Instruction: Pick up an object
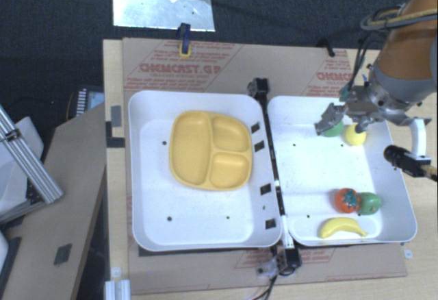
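Here my hand hovers over the green fruit beside the lemon in the right bin; its spread I cannot tell. Crowding could nudge both away.

1. Divided plate — pale yellow, plain, in the white left bin.
2. Banana — bright yellow.
3. Tomato red-orange; ball beside it green.
4. Lemon yellow, by a green piece.
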`<action>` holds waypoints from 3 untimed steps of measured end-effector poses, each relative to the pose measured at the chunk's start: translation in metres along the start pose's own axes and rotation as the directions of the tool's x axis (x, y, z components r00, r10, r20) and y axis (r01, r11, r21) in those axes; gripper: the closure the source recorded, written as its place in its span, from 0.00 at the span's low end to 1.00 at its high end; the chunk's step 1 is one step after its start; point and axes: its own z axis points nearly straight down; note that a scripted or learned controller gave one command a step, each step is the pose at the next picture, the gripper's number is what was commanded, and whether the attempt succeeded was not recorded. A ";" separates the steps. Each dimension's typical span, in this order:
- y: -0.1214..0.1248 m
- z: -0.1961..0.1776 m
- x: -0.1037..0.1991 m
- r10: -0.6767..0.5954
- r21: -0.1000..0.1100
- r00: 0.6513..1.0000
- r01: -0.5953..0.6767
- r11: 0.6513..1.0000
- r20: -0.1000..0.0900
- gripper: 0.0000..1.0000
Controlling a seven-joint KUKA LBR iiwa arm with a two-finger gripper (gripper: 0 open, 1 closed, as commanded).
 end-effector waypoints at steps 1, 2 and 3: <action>0.002 -0.007 0.000 -0.002 -0.011 1.000 0.002 1.000 0.001 0.00; 0.006 0.046 -0.010 0.001 -0.008 1.000 -0.001 1.000 0.001 0.00; 0.006 0.109 -0.008 0.001 -0.007 1.000 -0.001 1.000 0.000 0.00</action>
